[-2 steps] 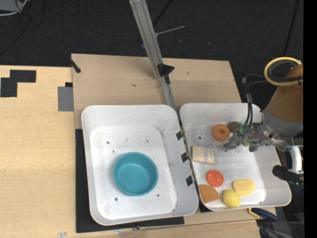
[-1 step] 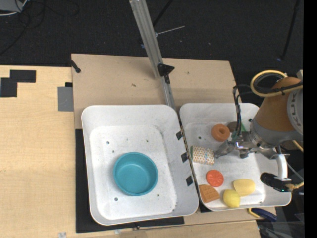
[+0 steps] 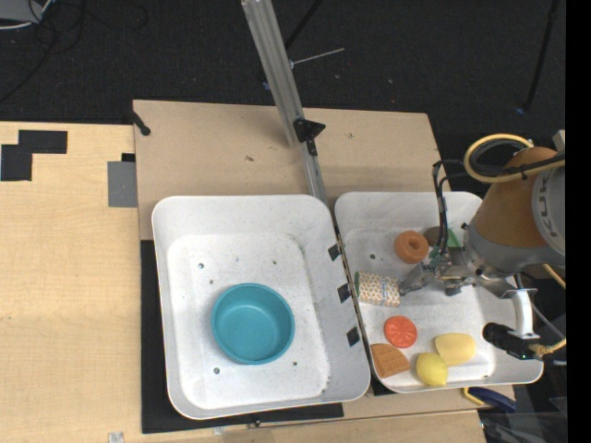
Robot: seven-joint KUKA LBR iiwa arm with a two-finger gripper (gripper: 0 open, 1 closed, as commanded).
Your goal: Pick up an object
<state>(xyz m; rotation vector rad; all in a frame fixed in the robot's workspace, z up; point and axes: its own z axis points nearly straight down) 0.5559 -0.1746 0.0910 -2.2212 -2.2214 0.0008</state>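
The gripper [image 3: 427, 275] sits low in the right bin [image 3: 369, 212]; whether its jaws are released or clenched I cannot tell. A patterned block [image 3: 379, 290] lies just beside the jaws toward the bin divider, an orange ring [image 3: 411, 245] just beyond them. The likely failure, I judge, is closing between the two and nudging the block away rather than pinching it.

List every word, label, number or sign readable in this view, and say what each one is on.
No text can be read anywhere in this view.
Small patterned packet in the right white bin: its print is too small and blurred to read.
Teal plastic bowl, round orange disc and yellow lemon-shaped piece: no markings can be seen.
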